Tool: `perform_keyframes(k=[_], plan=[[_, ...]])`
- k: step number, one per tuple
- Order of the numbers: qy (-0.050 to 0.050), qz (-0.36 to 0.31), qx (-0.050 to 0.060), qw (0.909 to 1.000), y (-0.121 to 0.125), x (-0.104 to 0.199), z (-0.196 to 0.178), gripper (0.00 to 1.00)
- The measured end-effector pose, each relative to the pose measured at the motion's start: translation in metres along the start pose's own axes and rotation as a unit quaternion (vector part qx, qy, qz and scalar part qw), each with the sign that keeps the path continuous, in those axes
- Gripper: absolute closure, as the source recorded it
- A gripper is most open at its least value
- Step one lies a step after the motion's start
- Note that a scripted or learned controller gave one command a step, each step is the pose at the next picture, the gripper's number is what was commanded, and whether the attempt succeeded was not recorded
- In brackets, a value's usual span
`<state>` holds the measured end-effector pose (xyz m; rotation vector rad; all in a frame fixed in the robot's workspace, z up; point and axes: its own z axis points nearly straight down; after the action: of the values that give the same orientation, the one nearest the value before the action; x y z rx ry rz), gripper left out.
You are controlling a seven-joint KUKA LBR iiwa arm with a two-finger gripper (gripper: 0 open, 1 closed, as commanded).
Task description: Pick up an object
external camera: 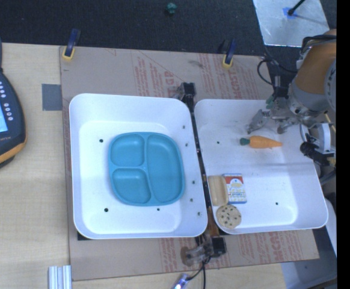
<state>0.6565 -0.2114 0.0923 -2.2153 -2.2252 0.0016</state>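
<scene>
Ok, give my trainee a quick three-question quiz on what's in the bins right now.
1. True or false: the blue divided plate lies in the left bin.
2. Which toy lies nearest the tool: A) carrot B) cookie C) small carton?
3. Fill in: the cookie sits at the right bin's ____ near corner.

Key: 1 true; 2 A; 3 left.

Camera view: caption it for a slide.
Gripper above a toy carrot in the right bin; blue plate in the left.
</scene>
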Motion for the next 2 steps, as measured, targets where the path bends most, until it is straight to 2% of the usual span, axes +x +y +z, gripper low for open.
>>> perform_keyframes(k=[1, 2], plan=[[-0.001, -0.002, 0.001, 1.0, -0.035, 0.047, 0.001, 0.0], [-0.001, -0.002, 0.002, 1.0, -0.035, 0.046, -0.01, 1.0]])
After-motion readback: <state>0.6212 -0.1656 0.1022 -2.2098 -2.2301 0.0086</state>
